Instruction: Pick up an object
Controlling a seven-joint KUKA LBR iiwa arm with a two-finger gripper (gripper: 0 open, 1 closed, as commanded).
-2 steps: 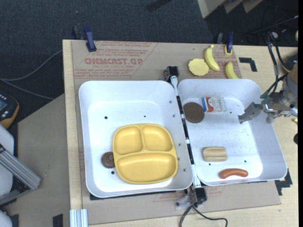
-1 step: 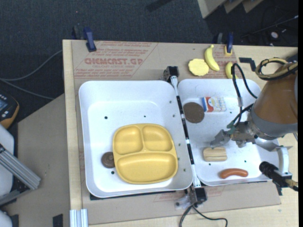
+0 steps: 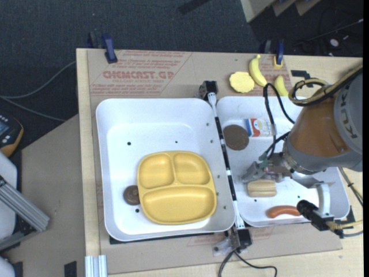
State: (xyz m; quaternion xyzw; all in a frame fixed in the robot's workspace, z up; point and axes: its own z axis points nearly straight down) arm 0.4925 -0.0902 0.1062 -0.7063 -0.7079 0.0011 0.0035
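Note:
In the right bin (image 3: pixel 340 196) lie a tan bread-like block (image 3: pixel 261 188), an orange sausage (image 3: pixel 283 212), a brown disc (image 3: pixel 235 137) and a small white carton (image 3: pixel 259 127). My gripper (image 3: pixel 262 172) hangs low over the bin's left half. It sits just above the tan block and partly hides that block's upper edge. The grey arm with its orange band (image 3: pixel 316 133) reaches in from the right. Nothing is seen lifted off the bin floor.
The left bin (image 3: pixel 115 126) holds a yellow divided plate (image 3: pixel 175 186) and a small brown round piece (image 3: pixel 131 195) beside it. Behind the right bin, on the bench, lie a toy banana (image 3: pixel 257 70) and a yellow ruffled piece (image 3: pixel 241 82). Black cables trail around the arm.

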